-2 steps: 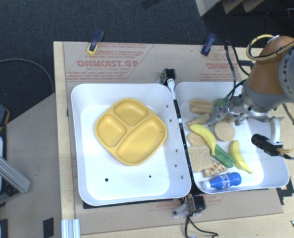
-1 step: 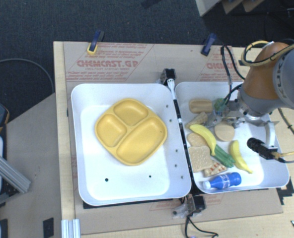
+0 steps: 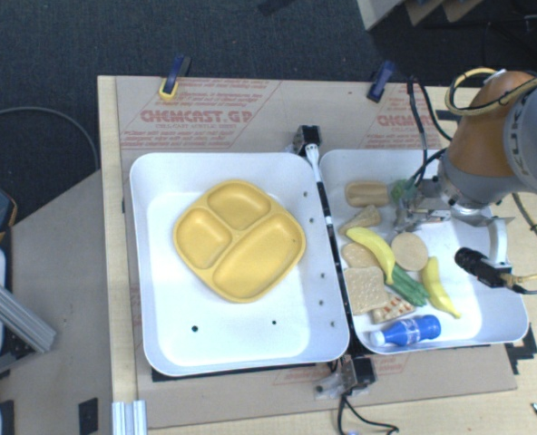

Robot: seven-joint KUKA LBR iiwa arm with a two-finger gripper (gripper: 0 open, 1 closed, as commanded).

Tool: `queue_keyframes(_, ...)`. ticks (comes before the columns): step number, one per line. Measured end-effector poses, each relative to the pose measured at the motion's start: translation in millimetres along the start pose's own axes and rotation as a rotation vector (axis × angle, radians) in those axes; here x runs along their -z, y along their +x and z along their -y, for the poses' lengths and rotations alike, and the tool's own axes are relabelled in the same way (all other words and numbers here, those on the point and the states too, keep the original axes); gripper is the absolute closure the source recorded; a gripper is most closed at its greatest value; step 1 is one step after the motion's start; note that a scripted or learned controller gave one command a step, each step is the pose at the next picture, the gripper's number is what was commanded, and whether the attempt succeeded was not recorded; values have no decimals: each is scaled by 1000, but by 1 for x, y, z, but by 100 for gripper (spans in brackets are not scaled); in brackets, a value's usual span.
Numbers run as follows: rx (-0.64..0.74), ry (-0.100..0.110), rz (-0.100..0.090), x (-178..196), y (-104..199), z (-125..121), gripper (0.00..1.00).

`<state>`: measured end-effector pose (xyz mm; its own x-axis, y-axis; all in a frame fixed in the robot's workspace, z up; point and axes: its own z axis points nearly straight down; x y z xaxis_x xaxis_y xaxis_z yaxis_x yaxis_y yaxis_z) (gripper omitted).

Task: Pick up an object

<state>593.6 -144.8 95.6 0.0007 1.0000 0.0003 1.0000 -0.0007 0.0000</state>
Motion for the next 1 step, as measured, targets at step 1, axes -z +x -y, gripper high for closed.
queue_keyframes(1, 1, -8, 3, 64, -3, -2, 100)
